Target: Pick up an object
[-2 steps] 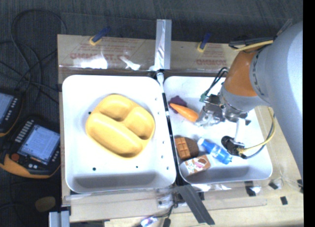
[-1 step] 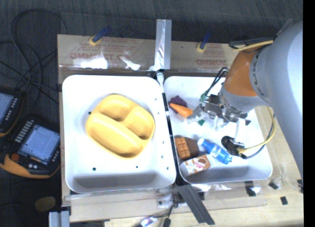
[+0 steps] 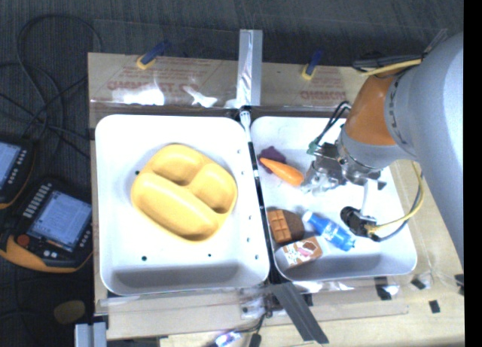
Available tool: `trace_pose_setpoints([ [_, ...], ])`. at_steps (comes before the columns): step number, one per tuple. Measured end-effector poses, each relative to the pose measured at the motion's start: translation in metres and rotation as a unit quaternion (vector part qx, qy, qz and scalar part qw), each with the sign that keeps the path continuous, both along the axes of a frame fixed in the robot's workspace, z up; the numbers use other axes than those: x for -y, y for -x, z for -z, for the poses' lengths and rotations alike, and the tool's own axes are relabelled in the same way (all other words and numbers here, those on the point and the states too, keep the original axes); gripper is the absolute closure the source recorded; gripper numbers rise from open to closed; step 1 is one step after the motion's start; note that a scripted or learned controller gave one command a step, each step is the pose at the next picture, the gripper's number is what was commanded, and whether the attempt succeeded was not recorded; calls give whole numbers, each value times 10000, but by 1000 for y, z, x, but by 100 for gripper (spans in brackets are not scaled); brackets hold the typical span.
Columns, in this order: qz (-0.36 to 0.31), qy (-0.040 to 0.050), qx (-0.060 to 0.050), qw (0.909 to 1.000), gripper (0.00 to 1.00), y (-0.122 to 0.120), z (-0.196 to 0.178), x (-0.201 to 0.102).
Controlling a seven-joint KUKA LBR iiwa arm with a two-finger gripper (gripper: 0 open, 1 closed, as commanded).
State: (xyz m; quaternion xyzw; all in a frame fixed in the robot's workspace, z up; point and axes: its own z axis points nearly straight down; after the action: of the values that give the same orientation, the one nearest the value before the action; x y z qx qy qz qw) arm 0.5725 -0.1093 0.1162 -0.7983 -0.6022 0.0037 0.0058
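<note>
While the grey arm with its orange band (image 3: 374, 116) reaches in from the right over the right-hand shallow white bin (image 3: 392, 259), its two-finger gripper (image 3: 322, 176) hangs low near the middle of that bin, the metal fingers (image 3: 315, 181) pointing down and leftward. How far they stand apart cannot be told, and nothing is seen between them.

Just left of the fingertips lies the orange tapered carrot-shaped toy (image 3: 282, 171). Its long axis runs on a slant from upper left to lower right, the thick end lying nearest the fingers and the narrower end pointing up-left toward the bin divider. Whether the fingertips touch it cannot be told. Beyond its far tip sits a small purple object (image 3: 269, 154).

Below the fingers, a brown chocolate-bar-like block (image 3: 279, 225) lies near the divider, and a blue plastic bottle-shaped item (image 3: 331, 231) rests beside it, lying on a slant. Lower still sits a small brown-and-white packet (image 3: 300, 251). A black-ended cable (image 3: 360, 223) loops to the right of the fingers.

Well to the left of the fingers, the left-hand white bin (image 3: 120, 263) holds a large yellow rounded lumpy object (image 3: 183, 191).
</note>
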Motion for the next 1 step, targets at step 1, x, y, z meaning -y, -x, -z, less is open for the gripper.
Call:
trace_pose_setpoints([
  [1, -1, 1, 0, 10000, 0, 0, 0, 0],
])
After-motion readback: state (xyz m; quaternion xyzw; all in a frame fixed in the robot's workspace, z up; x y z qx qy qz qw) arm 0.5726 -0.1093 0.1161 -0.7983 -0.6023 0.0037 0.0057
